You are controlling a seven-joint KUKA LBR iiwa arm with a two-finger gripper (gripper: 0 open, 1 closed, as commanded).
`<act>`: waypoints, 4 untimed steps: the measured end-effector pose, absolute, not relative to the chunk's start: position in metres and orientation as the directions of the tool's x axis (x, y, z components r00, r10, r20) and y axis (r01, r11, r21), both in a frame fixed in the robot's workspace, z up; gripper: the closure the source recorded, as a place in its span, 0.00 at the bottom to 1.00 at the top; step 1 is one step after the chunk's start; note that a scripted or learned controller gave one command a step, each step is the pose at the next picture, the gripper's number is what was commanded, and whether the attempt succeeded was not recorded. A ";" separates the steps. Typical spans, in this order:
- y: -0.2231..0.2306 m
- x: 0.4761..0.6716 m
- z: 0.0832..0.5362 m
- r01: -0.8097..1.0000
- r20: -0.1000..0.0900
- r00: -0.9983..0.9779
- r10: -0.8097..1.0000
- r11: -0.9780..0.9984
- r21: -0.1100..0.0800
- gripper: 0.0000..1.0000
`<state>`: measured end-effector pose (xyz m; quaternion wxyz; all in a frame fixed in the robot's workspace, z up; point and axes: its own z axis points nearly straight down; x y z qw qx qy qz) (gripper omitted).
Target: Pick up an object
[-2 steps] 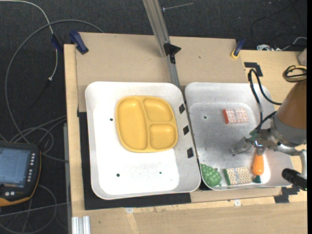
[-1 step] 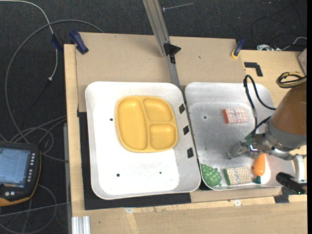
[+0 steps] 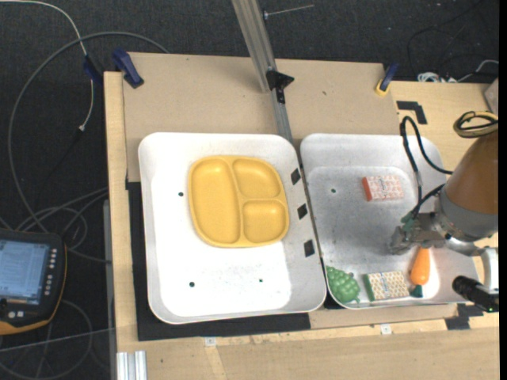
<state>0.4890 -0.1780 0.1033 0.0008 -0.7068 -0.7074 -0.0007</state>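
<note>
The right bin (image 3: 348, 212) holds several small objects. A red and white patterned block (image 3: 383, 187) lies near its back. Along the front edge sit a green bumpy piece (image 3: 342, 285), a pale patterned block (image 3: 387, 285) and an orange carrot-like piece (image 3: 420, 266). My gripper (image 3: 407, 236) hangs low over the right side of this bin, just up and left of the orange piece. Nothing is visibly held in it. The arm's orange band (image 3: 477, 184) rises behind it at the right edge.
The left bin (image 3: 162, 244) carries a yellow three-compartment plate (image 3: 238, 200). A metal pole (image 3: 255, 30) slants up from between the bins. Cables (image 3: 412, 145) loop over the right bin's back corner. A pendant screen (image 3: 28, 279) sits off the bench at the left.
</note>
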 end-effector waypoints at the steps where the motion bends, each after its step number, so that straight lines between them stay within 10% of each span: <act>1: -0.182 0.498 0.164 1.000 -0.003 -0.001 1.000 0.001 0.008 1.00; 4: -0.140 0.519 0.236 1.000 0.003 -0.006 1.000 0.006 -0.001 1.00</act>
